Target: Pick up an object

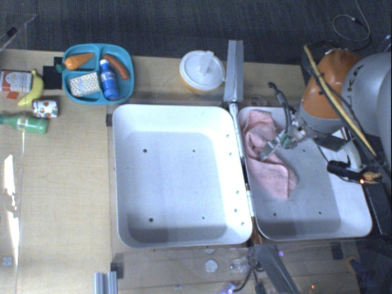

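Gripper [274, 147] is down inside the right bin [343, 222], sitting on the pink cloth [269, 164] near its middle — jaws look pinched on a raised fold of the fabric, with cloth between the tips. The fold is small in this view, so the contact is not crisp, but the cloth is bunched up right at the tips.

The pink cloth lies in the left half of the right bin, crumpled, running from the bin's far left corner down toward the middle, its left edge close to the wall shared with the left bin [177, 225]. The rest of the cloth lies flat on the bin floor.

Arm [367, 84] comes in from the right, the orange band [324, 87] above the wrist, cables trailing over the right bin's right side.

Off to the side on the bench [61, 195]:
- a blue divided tray [125, 63] with toy food in it, beyond the left bin's far left corner
- a white lidded cup [202, 70] beyond the left bin's far edge
- a banana [32, 89], a small can [45, 108] and a green bottle [24, 124] at the far left — well apart from both bins
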Action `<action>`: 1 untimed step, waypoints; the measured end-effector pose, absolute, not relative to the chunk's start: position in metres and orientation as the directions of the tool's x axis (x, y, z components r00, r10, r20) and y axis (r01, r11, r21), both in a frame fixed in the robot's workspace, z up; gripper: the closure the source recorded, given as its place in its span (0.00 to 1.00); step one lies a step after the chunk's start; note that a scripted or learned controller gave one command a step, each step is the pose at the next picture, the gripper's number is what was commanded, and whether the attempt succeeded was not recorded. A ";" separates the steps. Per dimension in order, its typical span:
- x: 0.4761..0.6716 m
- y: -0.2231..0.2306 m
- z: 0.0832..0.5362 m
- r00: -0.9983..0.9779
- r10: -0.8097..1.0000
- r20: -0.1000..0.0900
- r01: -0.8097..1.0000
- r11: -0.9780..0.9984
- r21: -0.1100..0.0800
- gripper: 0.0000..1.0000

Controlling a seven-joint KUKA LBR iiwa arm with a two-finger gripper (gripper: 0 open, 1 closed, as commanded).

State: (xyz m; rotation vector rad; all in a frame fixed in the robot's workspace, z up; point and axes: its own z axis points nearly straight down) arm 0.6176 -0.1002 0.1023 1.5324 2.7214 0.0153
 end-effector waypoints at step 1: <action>0.587 -0.108 0.090 -0.537 0.844 -0.008 0.844 0.537 0.012 0.00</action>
